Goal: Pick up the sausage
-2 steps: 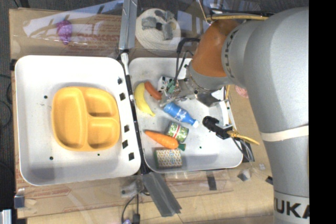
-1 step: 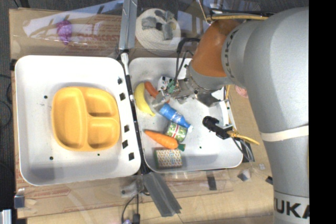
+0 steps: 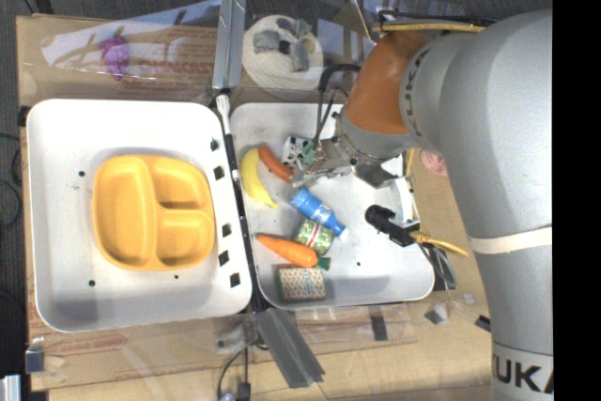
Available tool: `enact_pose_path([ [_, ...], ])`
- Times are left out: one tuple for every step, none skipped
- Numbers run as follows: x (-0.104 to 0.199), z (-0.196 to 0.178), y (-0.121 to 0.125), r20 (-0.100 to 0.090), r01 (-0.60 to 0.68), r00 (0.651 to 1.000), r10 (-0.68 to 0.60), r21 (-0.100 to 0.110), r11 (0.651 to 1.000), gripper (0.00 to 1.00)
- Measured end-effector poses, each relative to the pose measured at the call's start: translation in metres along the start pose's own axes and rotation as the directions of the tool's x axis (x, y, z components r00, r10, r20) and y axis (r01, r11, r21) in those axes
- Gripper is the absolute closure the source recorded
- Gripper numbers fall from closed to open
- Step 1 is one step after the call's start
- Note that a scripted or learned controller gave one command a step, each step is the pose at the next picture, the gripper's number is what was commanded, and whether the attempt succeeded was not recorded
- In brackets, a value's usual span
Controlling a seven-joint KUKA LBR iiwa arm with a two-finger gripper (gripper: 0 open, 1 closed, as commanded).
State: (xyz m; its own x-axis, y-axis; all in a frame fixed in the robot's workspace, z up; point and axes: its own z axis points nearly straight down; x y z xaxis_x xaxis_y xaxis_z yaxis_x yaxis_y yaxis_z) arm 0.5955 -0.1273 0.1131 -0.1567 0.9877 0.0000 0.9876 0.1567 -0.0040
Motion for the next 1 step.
enact_pose_path([
  [0.0, 0.0, 0.0, 0.0, 0.0, 1.0, 0.0, 0.0, 1.0, 0.0],
])
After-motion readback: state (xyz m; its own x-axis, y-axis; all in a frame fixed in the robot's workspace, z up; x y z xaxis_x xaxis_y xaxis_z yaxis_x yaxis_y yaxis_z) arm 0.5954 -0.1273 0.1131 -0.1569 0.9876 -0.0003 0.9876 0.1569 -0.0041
